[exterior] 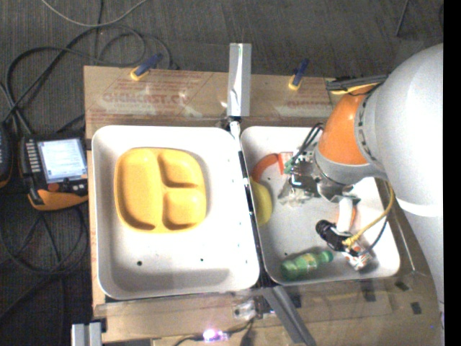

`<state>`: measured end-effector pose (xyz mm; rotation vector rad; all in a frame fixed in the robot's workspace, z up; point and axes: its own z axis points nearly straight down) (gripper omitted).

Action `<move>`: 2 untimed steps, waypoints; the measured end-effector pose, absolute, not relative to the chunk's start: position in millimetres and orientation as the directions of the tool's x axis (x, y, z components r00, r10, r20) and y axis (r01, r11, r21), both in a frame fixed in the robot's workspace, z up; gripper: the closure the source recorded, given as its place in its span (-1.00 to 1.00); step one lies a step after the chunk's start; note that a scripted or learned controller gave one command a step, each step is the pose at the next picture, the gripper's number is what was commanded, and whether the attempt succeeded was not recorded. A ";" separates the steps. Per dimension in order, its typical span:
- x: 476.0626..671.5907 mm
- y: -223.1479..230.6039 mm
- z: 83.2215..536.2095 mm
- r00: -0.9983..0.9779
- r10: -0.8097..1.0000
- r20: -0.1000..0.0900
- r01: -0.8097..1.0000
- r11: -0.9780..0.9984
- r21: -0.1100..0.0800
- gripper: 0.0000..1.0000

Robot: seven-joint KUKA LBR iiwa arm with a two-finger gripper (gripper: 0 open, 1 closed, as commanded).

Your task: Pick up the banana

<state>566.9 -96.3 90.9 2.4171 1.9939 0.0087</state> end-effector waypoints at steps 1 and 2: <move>511.6 -142.4 163.6 0.061 0.998 -0.002 0.998 -0.061 -0.004 1.00; 526.8 -97.4 90.8 0.030 1.000 -0.003 0.999 -0.030 0.010 1.00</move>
